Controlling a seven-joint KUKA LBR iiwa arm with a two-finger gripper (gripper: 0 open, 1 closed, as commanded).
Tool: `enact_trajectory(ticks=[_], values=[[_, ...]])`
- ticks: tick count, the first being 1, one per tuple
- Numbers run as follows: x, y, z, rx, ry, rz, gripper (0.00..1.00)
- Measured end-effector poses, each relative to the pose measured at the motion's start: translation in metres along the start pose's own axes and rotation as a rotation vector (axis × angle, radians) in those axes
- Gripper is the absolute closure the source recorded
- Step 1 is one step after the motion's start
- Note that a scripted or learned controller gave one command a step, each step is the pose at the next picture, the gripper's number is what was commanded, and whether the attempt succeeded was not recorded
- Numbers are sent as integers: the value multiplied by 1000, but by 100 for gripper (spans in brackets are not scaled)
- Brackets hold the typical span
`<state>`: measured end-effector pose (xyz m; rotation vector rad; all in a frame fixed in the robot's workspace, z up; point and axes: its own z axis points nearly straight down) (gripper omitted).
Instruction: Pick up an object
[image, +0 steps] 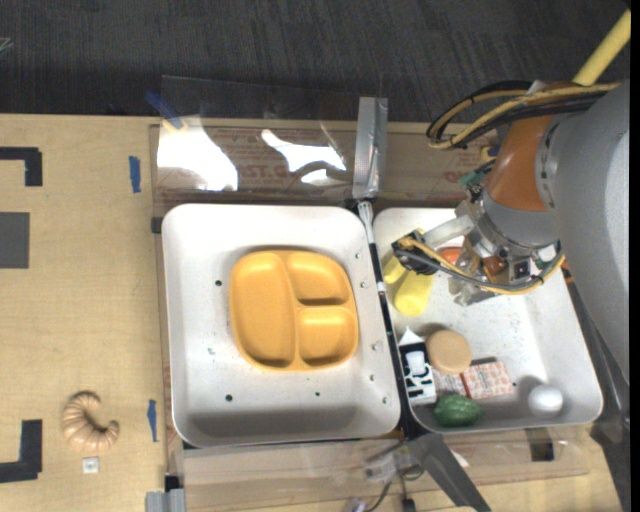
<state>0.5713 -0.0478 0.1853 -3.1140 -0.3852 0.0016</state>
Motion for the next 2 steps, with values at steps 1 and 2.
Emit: enact_trajectory(ticks=[1, 2], values=[[22, -27, 2, -2, 0, 44, 100], [55, -69, -66, -1, 8, 40, 100]])
